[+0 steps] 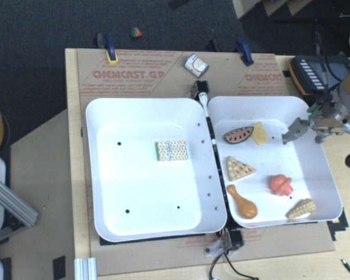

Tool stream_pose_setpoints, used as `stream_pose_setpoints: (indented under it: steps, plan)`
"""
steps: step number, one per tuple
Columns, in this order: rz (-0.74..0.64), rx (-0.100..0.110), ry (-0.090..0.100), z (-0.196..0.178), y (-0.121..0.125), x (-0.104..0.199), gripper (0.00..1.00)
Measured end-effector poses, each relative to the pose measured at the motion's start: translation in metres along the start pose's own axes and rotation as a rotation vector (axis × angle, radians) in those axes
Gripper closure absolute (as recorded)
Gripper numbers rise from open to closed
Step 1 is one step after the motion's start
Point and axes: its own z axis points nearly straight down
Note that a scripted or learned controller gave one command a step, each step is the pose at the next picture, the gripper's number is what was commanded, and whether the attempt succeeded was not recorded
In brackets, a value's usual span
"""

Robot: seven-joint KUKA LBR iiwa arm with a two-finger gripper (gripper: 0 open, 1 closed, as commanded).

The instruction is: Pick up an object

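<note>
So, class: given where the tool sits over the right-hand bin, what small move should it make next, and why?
Probably shift left and lower toward the yellow block: the tool hovers holding nothing, and that block lies nearest it in the right bin.

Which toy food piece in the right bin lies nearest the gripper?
The yellow cheese-like block, beside the watermelon slice, lies closest to the gripper; the others sit lower in the bin.

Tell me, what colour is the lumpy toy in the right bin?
The lumpy toy is pinkish red, seen clearly in the camera view against the white right bin.
</note>
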Motion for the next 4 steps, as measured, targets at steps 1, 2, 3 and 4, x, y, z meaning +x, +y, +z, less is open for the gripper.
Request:
stream_pose_setpoints:
  steps: [1, 2, 3, 4]
  plan:
    - [-0.012, -0.01, 0.003, -0.082, 0.007, 0.102, 0.0]
    - [-0.007, -0.018, 0.0, -0.21, 0.021, 0.145, 0.0]
    - [-0.002, -0.005, -0.002, -0.213, 0.019, 0.142, 1.0]
    - [-0.001, -0.01, -0.001, -0.279, 0.033, 0.136, 1.0]
